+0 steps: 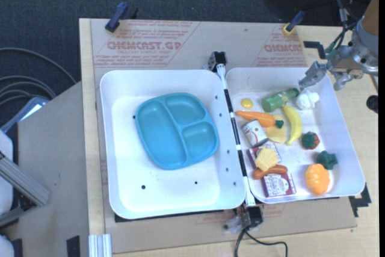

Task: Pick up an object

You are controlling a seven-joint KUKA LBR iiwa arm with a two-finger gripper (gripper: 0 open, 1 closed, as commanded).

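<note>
Crowding right bin (346, 129): green bottle (278, 100), white lump (308, 100), banana (293, 123), carrot (258, 118) lie touching or just beside each other at far end; likely pick target sits there, though which one unclear; gripper (328, 73) hangs above that corner, fingers spread, nothing between them; risks as judged: fingers straddle two items, nudge bottle into rolling, or clip bin wall; left bin (114, 129) holds blue divided tray (177, 129), well apart.
</note>
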